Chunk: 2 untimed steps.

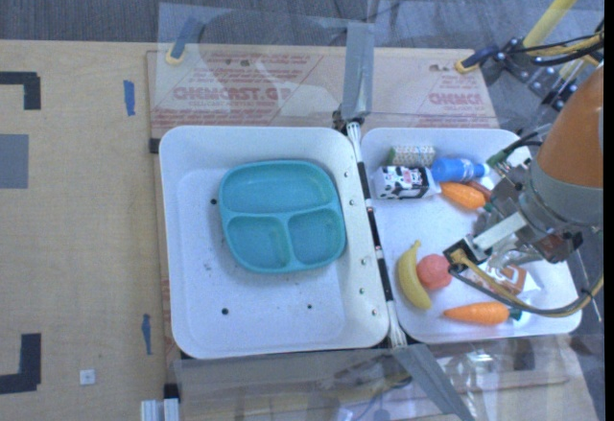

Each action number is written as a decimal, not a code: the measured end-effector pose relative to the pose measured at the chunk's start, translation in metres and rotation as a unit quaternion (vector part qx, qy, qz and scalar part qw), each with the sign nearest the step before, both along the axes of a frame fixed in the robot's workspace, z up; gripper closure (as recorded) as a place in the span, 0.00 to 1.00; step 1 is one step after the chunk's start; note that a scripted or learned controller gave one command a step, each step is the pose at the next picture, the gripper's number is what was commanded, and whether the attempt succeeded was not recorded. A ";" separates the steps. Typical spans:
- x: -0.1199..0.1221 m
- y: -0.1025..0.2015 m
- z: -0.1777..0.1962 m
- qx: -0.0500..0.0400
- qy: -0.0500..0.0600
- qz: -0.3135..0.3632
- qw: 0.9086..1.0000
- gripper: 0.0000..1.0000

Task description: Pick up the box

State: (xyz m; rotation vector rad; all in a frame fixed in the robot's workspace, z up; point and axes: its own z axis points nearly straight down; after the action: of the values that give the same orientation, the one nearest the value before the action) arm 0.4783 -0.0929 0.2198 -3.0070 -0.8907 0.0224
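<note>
You can see the gripper (496, 254) low in the right bin (566, 314), well below the box (403, 181), but you cannot tell its grip.

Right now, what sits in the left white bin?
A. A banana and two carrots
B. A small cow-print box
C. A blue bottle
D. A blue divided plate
D. The blue divided plate lies alone in the left bin, while the banana, the cow-print box and the blue bottle are in the right bin.
</note>
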 end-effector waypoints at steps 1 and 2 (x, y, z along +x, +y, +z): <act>0.001 0.034 -0.021 0.000 -0.005 -0.139 0.990 1.00; 0.001 0.033 -0.012 -0.001 -0.003 -0.138 0.990 1.00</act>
State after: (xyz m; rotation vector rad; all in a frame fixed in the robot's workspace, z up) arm 0.4792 -0.0597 0.2081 -3.1026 -0.4669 0.0116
